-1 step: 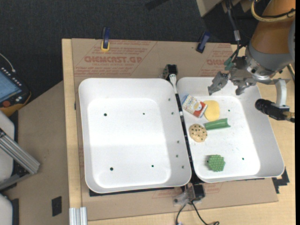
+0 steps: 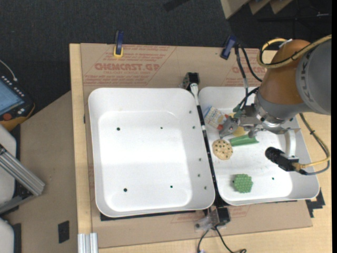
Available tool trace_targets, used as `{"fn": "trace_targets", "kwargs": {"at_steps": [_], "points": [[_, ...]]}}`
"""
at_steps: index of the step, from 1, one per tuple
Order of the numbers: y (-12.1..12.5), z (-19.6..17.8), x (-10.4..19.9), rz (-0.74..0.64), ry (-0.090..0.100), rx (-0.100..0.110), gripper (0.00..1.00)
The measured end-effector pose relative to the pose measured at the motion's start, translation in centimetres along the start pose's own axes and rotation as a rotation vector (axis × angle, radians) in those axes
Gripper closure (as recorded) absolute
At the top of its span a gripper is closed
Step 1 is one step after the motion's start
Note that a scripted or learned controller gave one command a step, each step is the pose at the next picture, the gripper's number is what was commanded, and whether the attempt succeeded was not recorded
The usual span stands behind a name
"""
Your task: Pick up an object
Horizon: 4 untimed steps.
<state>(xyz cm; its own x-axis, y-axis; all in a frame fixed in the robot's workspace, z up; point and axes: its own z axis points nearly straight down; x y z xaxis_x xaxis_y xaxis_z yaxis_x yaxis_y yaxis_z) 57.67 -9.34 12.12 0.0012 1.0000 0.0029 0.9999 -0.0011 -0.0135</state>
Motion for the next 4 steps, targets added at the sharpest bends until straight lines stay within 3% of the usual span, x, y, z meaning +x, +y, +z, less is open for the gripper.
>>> {"fn": "trace_targets", "kwargs": {"at_steps": [1, 2, 3, 4], "points": [[4.9, 3.3, -1.2, -0.004, 0.0, -0.015, 0.0], [7.2, -0.7, -6.7, 0.0, -0.005, -0.015, 0.0], [2.5, 3.8, -5.3, 0.0, 0.0, -0.006, 0.0], [-0.2, 3.7, -1.9, -0.003, 0.0, -0.009, 0.0]]}}
